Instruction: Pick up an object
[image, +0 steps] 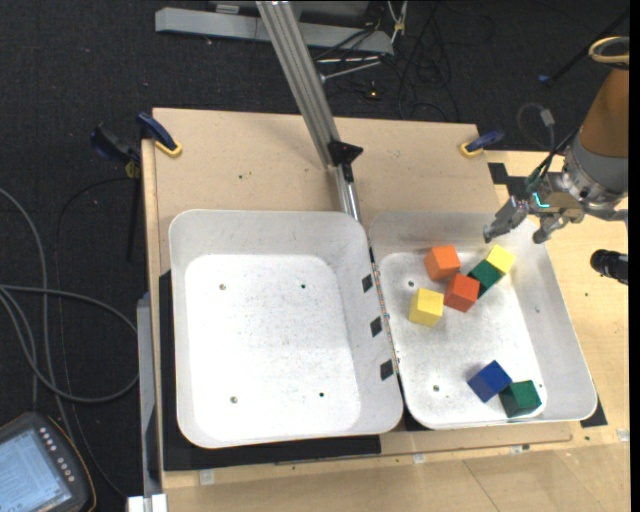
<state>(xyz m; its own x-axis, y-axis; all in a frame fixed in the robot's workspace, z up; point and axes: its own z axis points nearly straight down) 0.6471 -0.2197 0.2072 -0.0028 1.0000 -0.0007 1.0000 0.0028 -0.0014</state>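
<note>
My gripper (520, 227) hangs over the far right corner of the right bin (560, 330), open, with its two fingers spread and nothing between them. Just below and left of it lies a cluster of blocks: a yellow block (501, 260), a green block (486, 274), an orange-red block (463, 292), an orange block (442, 262) and a second yellow block (426, 306). Near the bin's front right corner sit a blue block (489, 380) and a dark green block (520, 398), touching each other.
The left bin (200, 330) lies beside the right one, their rims meeting at the middle. A slanted metal pole (310, 90) rises from behind the bins. Clamps (160, 135) hold the board's far corners. Cables lie on the dark floor at left.
</note>
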